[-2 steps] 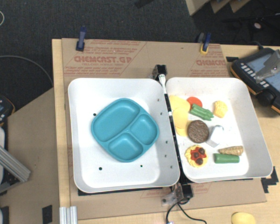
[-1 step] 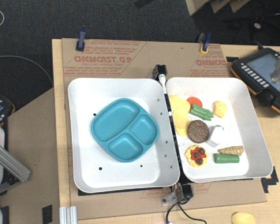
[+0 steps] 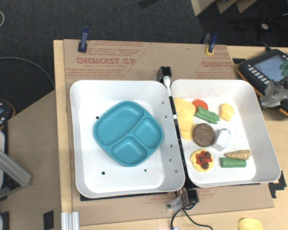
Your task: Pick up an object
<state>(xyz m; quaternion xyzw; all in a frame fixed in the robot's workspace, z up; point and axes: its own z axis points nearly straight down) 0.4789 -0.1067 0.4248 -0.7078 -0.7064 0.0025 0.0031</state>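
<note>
Toy food [image 3: 204, 134] lies clustered in the right bin [image 3: 259, 128]; a blue divided plate [image 3: 128, 133] sits in the left bin [image 3: 81, 128]. End effector [image 3: 278, 92] hovers just off the right bin's edge, its state impossible to tell.

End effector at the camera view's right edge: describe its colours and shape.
The end effector is dull grey metal, angular and blocky, with darker patches, and the frame edge cuts it off. Blur hides any markings or cables. It shows just past the right bin, in front of a black pendant.
</note>
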